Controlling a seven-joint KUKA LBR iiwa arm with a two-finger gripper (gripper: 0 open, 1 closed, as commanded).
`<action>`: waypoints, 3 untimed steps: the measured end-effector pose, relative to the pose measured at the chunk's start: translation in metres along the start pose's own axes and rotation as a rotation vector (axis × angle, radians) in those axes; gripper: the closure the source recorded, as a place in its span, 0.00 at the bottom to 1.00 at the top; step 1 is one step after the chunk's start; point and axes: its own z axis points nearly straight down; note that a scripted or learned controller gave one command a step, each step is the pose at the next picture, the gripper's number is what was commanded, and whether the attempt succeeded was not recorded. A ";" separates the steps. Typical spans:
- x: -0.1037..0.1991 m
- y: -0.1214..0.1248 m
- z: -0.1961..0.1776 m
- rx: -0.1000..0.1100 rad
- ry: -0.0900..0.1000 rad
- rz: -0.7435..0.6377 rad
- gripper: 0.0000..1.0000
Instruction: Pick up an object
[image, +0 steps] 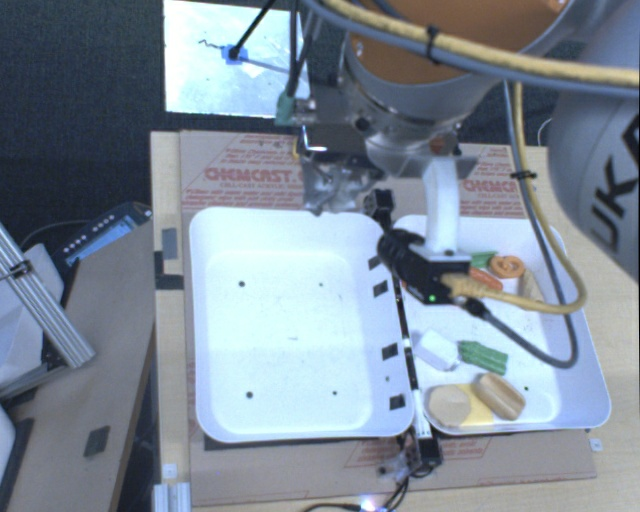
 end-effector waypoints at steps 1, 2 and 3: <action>-0.002 -0.005 0.163 0.031 -0.017 0.005 1.00; -0.029 -0.004 0.192 0.020 -0.011 0.007 1.00; -0.004 0.005 0.308 0.025 -0.013 0.003 1.00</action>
